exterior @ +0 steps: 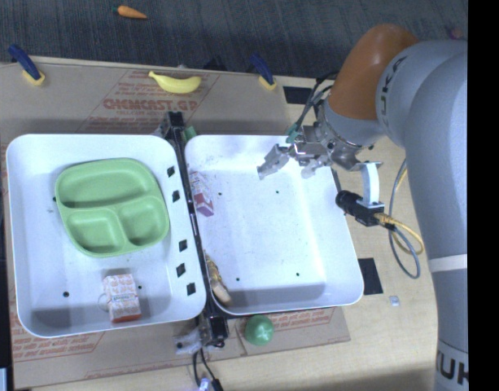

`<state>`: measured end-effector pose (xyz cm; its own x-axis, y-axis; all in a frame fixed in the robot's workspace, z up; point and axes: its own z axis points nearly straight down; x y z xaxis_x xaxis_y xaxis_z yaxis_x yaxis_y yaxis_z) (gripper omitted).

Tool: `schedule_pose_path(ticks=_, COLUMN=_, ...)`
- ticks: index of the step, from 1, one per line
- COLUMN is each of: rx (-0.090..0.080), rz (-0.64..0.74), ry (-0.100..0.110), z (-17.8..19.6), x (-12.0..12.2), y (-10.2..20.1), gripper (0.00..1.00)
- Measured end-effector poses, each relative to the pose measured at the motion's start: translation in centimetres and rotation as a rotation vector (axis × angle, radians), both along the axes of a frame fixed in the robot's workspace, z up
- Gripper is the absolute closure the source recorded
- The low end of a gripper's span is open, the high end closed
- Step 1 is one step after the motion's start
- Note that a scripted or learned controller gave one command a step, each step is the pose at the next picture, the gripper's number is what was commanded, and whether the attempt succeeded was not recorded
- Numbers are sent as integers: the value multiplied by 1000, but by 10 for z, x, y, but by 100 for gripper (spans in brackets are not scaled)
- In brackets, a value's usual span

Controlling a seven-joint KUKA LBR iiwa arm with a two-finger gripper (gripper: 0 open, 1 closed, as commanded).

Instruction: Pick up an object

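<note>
Currently the grey arm (420, 129) reaches in from the right, and its gripper (275, 163) hangs over the upper part of the right bin (314, 267), near that bin's back wall. Whether the gripper is open or closed cannot be told from this angle, and nothing is visible between its tips. Inside the right bin, a small red-and-white packet (202, 195) lies against the left wall, and a tan object (216, 285) rests at the lower left corner by the rim; both are well apart from the gripper. The left bin (21, 243) holds a green divided tray (111, 206) in its upper half and a small red-and-white carton (121, 296) near its front wall. Outside the bins, a yellow banana (176, 81) lies on the cardboard (111, 104) behind them, a green ball (260, 330) sits on the counter just in front of the right bin, and an orange item (132, 11) lies on the dark floor beyond.
</note>
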<state>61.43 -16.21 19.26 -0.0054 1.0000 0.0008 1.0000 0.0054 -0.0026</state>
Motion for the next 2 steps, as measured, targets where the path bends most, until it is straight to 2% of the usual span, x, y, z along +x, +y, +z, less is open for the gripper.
schedule_pose_path(ticks=1, rx=-2, rz=0, ry=2, z=-48, x=-52, y=-44, gripper=0)
schedule_pose_path(ticks=2, rx=0, rz=-1, ry=-3, z=-26, x=5, y=-49, gripper=0)
